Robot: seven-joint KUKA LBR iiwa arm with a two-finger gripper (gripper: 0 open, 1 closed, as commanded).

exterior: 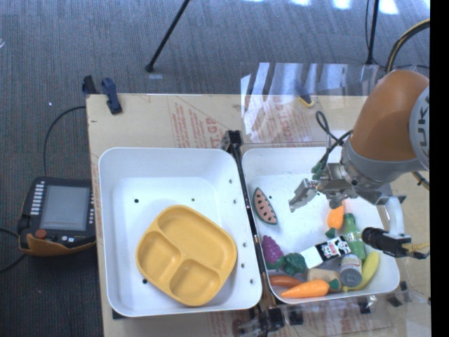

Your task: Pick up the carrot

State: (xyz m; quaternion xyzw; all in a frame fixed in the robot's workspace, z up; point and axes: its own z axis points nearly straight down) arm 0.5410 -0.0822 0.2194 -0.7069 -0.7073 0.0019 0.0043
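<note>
The carrot point(306, 290) lies in the right bin point(280, 161), flat against its near wall and close to the near-left corner, its length running along that wall with the thicker end toward the right. It is orange, smooth and tapered, and it is crowded: a reddish piece point(283, 280) sits just beside its thin end, a green broccoli-like piece point(292, 263) and purple grapes point(271, 248) lie just behind it, and a bottle point(346, 244) and a banana point(370, 269) press in at its thick end. The gripper point(306, 194) hangs over the middle of the same bin, well apart from the carrot, with its 2 fingers spread and nothing between them. To do the approach well, the arm should carry the gripper toward the near wall, turn the fingers so they straddle the carrot across its width, and descend at mid-length, where there seems most room. A second orange piece point(335, 217) under the wrist could be mistaken for the target. The left bin point(119, 167) carries a yellow divided plate point(186, 255).
</note>
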